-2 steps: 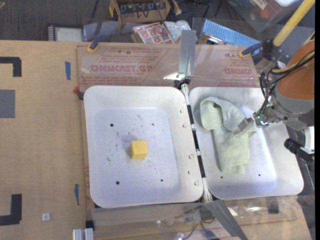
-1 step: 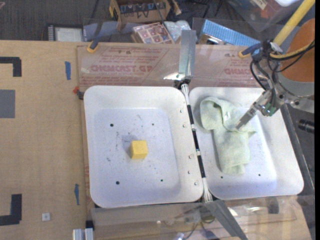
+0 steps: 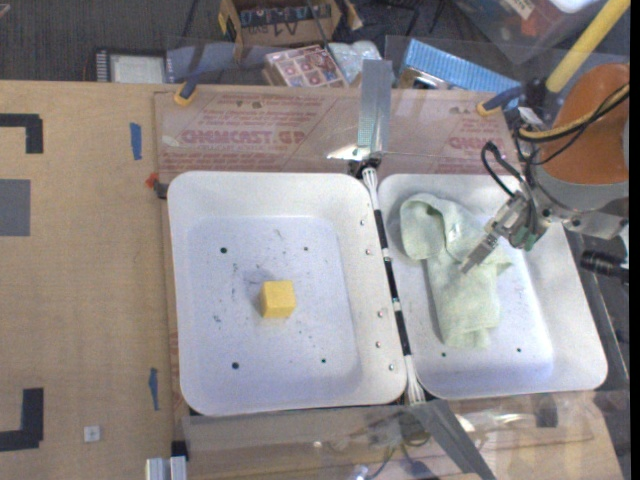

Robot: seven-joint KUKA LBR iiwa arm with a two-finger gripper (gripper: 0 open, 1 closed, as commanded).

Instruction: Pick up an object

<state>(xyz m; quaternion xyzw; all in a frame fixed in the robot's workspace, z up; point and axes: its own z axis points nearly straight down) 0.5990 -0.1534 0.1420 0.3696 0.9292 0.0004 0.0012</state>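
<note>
camera view, looking down at a slant on two shallow white bins set side by side on the bench. the left bin (image 3: 200,218) holds a single yellow block (image 3: 279,299), lying a little below and left of the bin's centre, well apart from every wall; small dark specks are scattered over the floor around it. the right bin (image 3: 570,358) holds a pale green cloth (image 3: 462,298), crumpled, running from about 10 o'clock of the bin's floor down toward 6 o'clock, with a folded lump at its upper end. the arm (image 3: 590,148), grey with an orange band, enters from 3 o'clock of the picture, black cables looping beside its wrist. the gripper (image 3: 478,256) reaches down and leftward over the right bin, its tip at the cloth's middle, at or just above the fabric; whether it touches cannot be told. the state of the jaws cannot be told at this size, and no cloth is seen lifted between them. the yellow block lies at 9 o'clock from the gripper, in the other bin and well apart from it. a cardboard sheet (image 3: 80,268) covers the bench at 9 o'clock of the bins, bearing black corner marks and strips of blue tape (image 3: 135,141). clutter of boxes and cables lies at 12 o'clock, beyond the bins
</note>
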